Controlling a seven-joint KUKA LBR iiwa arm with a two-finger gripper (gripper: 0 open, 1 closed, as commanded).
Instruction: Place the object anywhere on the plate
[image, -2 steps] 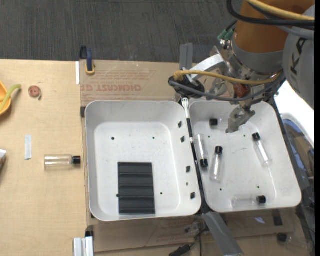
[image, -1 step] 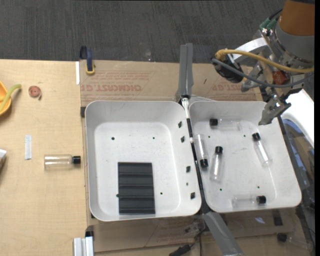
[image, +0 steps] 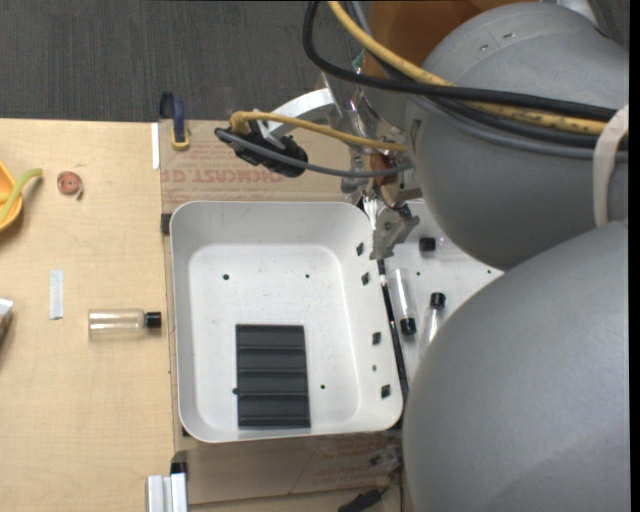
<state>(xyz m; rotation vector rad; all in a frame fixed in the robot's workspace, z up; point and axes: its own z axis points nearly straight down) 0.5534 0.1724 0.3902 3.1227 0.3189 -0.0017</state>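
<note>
Toward the lower middle of the frame, a black ribbed rectangular block (image: 271, 377) lies flat on the floor of a shallow white bin (image: 200, 300), its long side running up and down the picture, close to the bin's lower wall. It looks to be the thing the task is about. Which item is meant as the plate I cannot tell from where I stand.

At the upper right corner of that bin, the robot's hand (image: 388, 228) hangs over the rim, well apart from the block and holding nothing that I can see. Whether it is spread or closed I cannot tell; it is small and tangled in cables. Behind it the thick grey arm (image: 520, 200) fills the right of the frame, bent in two rounded sections and covering most of a second white bin (image: 455, 268).

My judgement is that the step in hand is the reach and pick. To do it well, the hand should travel down and left until centred over the block, turn to close across its short width, and come down square so the ribs do not tip it.

Left of the bin, on the pale wooden surface (image: 90, 420), a clear plastic bottle with a black cap (image: 118, 320) lies on its side, out of the way.
</note>
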